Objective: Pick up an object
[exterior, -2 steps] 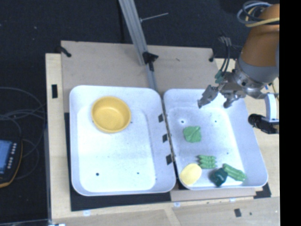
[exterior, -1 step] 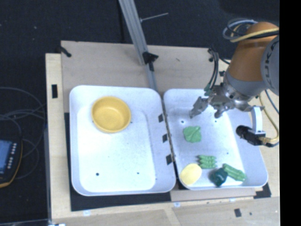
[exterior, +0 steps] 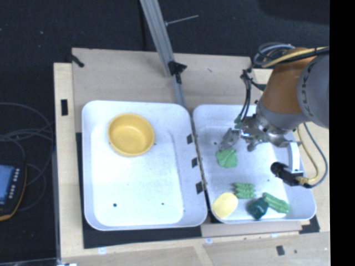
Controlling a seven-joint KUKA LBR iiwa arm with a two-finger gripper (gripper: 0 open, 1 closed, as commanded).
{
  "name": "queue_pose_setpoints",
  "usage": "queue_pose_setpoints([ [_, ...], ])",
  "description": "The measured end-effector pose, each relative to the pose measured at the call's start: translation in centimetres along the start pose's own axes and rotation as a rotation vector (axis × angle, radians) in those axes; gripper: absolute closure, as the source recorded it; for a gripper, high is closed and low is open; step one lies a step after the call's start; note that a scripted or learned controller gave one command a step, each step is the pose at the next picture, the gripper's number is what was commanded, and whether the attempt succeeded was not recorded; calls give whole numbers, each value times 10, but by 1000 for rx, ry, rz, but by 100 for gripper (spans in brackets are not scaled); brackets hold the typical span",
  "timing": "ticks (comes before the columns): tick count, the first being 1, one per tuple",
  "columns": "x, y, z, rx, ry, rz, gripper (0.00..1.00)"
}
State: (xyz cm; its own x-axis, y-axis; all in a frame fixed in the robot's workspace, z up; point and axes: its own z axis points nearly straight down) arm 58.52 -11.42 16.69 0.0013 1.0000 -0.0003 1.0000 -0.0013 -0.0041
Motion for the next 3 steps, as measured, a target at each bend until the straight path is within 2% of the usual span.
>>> queue_pose_setpoints([
  [1, -9, 1, 58, 0, 0, 0, 0],
  [2, -9, 3, 45, -6, 1, 0, 100],
  [3, -19, 2, -12, -10, -1, 0, 100],
])
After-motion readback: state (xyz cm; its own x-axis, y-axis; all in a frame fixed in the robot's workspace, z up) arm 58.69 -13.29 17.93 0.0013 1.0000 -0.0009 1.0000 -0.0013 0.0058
